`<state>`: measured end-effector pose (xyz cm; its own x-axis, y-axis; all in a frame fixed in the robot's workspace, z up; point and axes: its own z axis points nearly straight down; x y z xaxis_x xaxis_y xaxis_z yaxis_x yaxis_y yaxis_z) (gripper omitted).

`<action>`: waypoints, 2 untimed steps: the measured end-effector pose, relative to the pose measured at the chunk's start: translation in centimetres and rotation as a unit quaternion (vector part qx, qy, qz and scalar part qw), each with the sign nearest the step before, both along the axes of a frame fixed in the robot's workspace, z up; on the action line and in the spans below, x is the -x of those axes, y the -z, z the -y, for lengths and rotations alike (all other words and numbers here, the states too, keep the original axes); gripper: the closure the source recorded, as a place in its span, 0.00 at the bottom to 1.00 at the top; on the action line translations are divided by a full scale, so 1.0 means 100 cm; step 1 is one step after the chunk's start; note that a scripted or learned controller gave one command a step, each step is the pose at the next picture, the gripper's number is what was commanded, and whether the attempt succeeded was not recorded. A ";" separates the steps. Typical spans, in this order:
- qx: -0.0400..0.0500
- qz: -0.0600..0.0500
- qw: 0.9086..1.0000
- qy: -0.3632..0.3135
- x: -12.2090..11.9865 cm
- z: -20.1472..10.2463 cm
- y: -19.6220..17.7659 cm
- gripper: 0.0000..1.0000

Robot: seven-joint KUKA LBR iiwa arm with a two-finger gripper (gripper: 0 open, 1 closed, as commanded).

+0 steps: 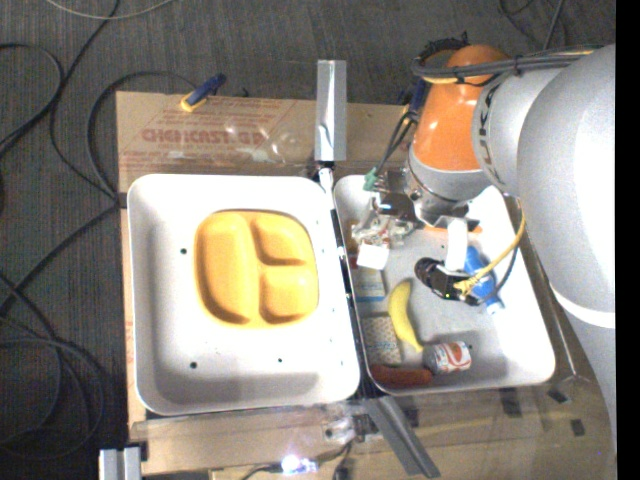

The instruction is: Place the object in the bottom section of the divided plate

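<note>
A yellow divided plate (258, 266) lies in the left white bin (160, 368), with nothing in its sections. My gripper (383, 232) hangs low over the upper left corner of the right bin (520, 353), close to the wall between the bins. A small white block (372, 257) sits right under the gripper's tip; whether it is held is unclear. Below it lie a yellow banana (403, 313), a red and white can (449, 356) and a brown sausage (401, 375).
A blue object (488, 289) lies at the right bin's middle right, partly behind the wrist. A flat grey striped pack (377, 330) rests along that bin's left wall. The arm's grey and orange body (470, 118) covers the bin's upper right.
</note>
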<state>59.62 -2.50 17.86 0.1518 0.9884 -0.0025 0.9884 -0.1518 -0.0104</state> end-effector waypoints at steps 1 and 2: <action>0.006 0.009 1.000 -0.027 -0.007 -0.047 -0.026 1.00; 0.000 0.000 0.994 -0.113 0.003 -0.111 0.000 1.00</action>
<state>59.35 8.58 17.87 -0.0735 0.9973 -0.0034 0.9972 0.0735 -0.0104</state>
